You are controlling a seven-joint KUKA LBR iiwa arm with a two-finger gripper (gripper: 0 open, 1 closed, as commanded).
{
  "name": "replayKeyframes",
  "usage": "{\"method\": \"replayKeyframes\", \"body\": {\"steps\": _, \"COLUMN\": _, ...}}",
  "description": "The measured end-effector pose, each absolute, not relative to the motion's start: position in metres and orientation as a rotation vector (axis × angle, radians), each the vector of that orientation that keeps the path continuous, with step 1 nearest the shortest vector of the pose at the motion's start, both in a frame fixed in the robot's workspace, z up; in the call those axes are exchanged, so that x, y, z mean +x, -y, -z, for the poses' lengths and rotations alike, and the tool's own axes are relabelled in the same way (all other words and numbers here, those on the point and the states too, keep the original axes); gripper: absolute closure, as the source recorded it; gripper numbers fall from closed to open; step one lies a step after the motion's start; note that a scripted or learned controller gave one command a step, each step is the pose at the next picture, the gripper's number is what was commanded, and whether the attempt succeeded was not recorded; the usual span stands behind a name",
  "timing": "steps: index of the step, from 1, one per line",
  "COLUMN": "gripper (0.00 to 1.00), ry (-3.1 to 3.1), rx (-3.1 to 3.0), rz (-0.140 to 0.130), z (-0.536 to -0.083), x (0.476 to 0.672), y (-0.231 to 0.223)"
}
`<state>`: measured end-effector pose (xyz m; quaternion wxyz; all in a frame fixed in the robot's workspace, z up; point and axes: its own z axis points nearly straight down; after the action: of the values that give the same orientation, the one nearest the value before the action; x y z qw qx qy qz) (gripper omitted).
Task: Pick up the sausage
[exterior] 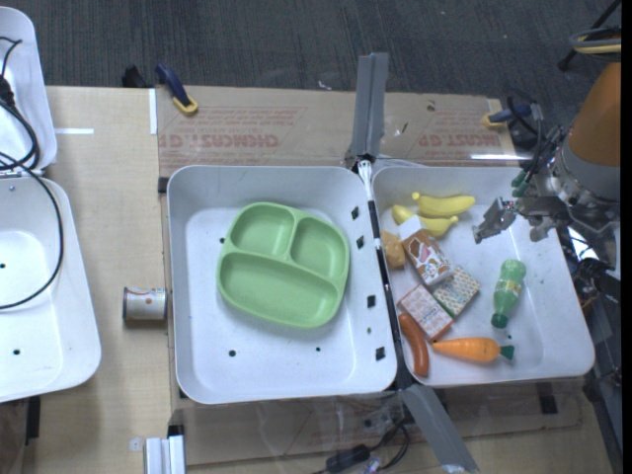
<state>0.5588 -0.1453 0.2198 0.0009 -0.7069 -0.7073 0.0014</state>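
Camera view. The gripper (497, 217) hangs over the upper right part of the right bin (553, 363), its fingers (490, 227) apart and clamped on nothing. The sausage (415, 344) lies well down and to the left of the fingers, along the bin's left wall near its lower corner. Just right of the sausage rests the carrot (472, 350); the green bottle (508, 291) lies just below the fingers. To their left sit two bananas (442, 204), and lower left three small cartons (434, 282). The left bin (188, 294), far left of the fingers, carries a green divided plate (285, 263). Both bins rest on the table (109, 146).
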Motion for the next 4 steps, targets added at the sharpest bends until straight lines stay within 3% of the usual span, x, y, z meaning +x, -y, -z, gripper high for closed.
{"method": "replayKeyframes", "body": {"steps": 1, "gripper": 0.00, "ry": 2.159, "rx": -2.279, "rz": -0.005, "z": -0.156, "x": 0.508, "y": 0.104}}
{"method": "replayKeyframes", "body": {"steps": 2, "gripper": 0.00, "ry": 2.097, "rx": -2.338, "rz": -0.004, "z": -0.191, "x": 0.534, "y": 0.028}}
{"method": "replayKeyframes", "body": {"steps": 3, "gripper": 0.00, "ry": 2.097, "rx": -2.339, "rz": -0.004, "z": -0.191, "x": 0.534, "y": 0.028}}
{"method": "replayKeyframes", "body": {"steps": 4, "gripper": 0.00, "ry": 2.067, "rx": -2.362, "rz": -0.007, "z": -0.190, "x": 0.477, "y": 0.007}}
